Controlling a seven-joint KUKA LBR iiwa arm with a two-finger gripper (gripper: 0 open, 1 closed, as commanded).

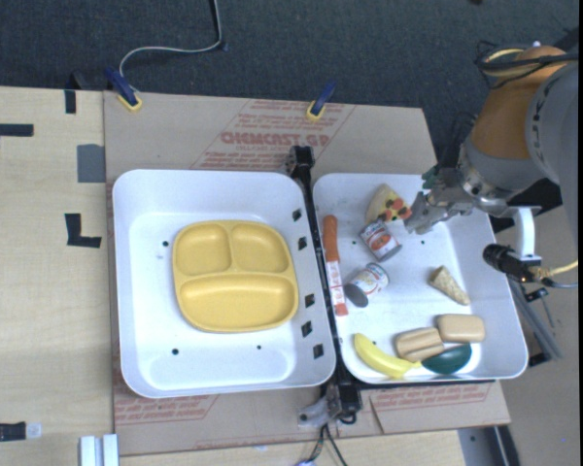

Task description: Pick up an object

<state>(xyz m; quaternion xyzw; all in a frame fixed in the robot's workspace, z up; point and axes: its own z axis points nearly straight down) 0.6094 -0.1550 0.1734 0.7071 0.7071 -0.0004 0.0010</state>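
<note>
hand state unclear, hovering near small red-labelled tin can in right white bin; centre over can before descending.

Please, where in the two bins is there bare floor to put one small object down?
The left bin has bare floor all around the yellow tray, widest along its near edge. In the right bin, the one open patch lies between the cans and the wedge. Its near edge is crowded by banana and bread; the pincer hovers at the far side.
</note>
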